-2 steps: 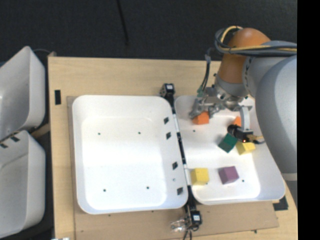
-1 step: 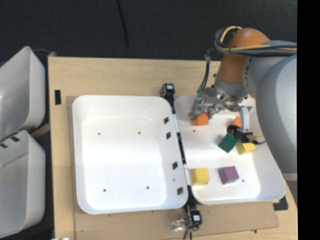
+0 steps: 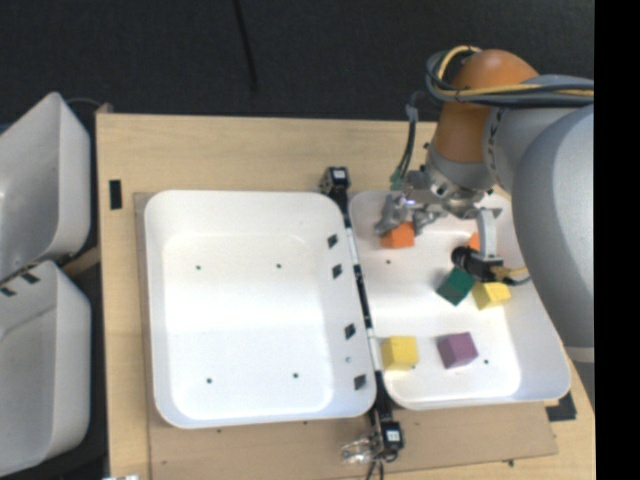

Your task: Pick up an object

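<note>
Over the right bin (image 3: pixel 500 383), near its far-left corner, the gripper (image 3: pixel 400 218) hung low w/ an orange block (image 3: pixel 400 236) right under its tips; jaws' state couldn't be told, nor whether the block sat between them. Count in that bin: 1 orange block, 1 green block (image 3: pixel 456 287), 2 yellow blocks (image 3: pixel 400 353) (image 3: pixel 491 295), 1 purple block (image 3: pixel 457 350). Orange one small, boxy, bright, partly hidden by the gripper. Left bin (image 3: pixel 250 298) sat just beside, touching along the middle.
</note>
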Robot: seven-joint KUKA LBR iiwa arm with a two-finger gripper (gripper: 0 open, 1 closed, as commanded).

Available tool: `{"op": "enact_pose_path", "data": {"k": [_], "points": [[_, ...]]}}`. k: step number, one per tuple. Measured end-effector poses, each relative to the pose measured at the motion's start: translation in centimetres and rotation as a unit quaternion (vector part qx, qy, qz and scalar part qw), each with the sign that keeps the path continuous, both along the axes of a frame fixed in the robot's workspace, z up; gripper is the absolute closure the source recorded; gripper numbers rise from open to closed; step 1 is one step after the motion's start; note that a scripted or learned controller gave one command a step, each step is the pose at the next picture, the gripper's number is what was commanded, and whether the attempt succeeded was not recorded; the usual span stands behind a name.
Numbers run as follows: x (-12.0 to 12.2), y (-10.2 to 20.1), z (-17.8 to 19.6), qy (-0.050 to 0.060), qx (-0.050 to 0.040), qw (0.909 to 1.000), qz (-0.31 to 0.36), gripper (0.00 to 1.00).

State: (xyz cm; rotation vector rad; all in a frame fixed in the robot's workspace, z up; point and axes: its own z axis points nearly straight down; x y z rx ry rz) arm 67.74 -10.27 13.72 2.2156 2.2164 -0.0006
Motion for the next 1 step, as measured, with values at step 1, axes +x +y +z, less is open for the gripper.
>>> {"op": "enact_pose_path", "data": {"k": [1], "points": [[-0.21, 0.77, 0.73, 0.0, 0.0007, 1.0, 0.0, 1.0]]}}
